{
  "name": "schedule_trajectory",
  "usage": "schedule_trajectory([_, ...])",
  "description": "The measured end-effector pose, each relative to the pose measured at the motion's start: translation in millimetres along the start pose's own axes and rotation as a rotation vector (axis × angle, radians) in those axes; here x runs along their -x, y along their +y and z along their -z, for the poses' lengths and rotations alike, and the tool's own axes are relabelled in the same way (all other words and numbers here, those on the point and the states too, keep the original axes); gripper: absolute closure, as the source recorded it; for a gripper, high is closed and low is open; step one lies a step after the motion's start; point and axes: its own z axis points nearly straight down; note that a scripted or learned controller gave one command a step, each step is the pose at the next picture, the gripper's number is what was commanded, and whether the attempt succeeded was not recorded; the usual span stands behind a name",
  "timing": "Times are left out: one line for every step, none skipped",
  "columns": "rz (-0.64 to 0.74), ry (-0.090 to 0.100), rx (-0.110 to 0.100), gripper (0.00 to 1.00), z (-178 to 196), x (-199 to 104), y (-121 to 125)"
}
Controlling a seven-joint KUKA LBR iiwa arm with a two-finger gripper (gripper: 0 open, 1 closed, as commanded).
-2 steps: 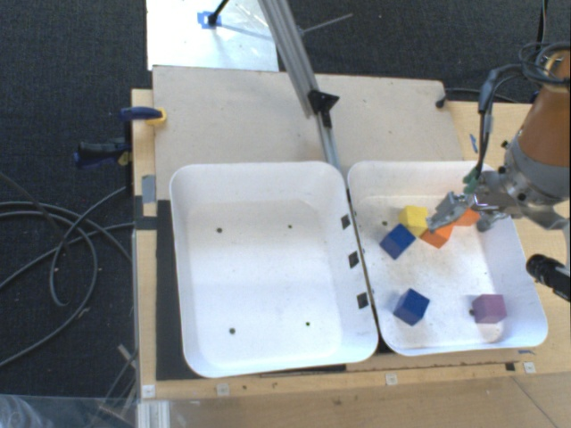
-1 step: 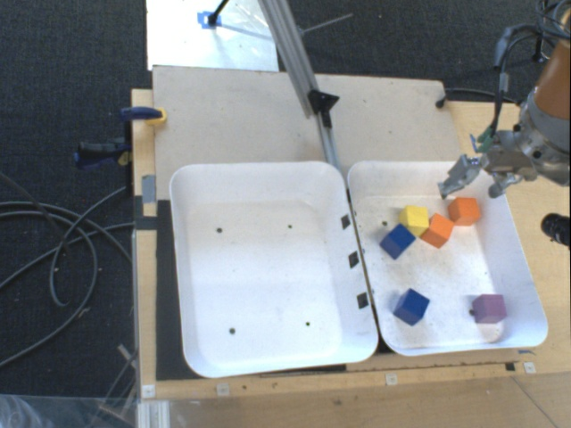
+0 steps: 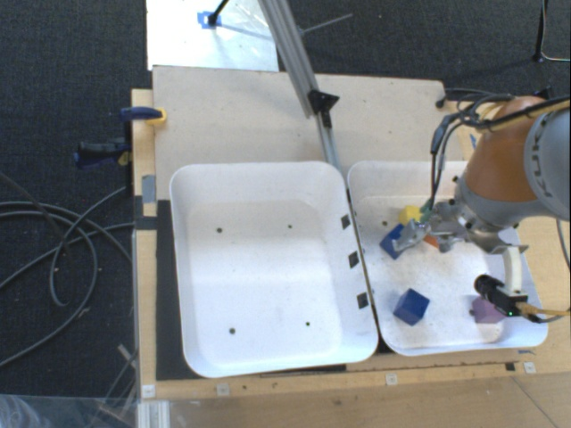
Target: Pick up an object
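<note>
Camera view, looking down on the tabletop (image 3: 232, 119): the tool (image 3: 409, 235) reaches into the right bin (image 3: 375, 181) beside a blue block (image 3: 392, 242) and a yellow piece (image 3: 410, 213), but whether it is spread or pinching anything I cannot tell. A second blue cube (image 3: 410, 307) lies nearer the front and a purple object (image 3: 486, 309) sits at the right edge (no readable writing anywhere), with the left bin (image 3: 192, 185) alongside.

The bench (image 3: 241, 119) is a pale tan board over dark carpet. Two shallow white bins sit side by side on it, the left bin (image 3: 192, 266) mid-frame and the right bin (image 3: 370, 185) touching it. A blue-and-yellow clamp (image 3: 141, 114), I think, grips the upper-left edge.
</note>
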Motion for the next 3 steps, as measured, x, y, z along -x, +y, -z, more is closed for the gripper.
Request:
schedule_trajectory([0.006, -0.003, 0.015, 0.0, -27.0, -5.3, 69.4])
schedule_trajectory([0.007, -0.002, 0.011, 1.0, -16.1, -4.3, 67.3])
schedule_trajectory([0.012, 0.0, 0.018, 1.0, 59.4, -93.0, 117.7])
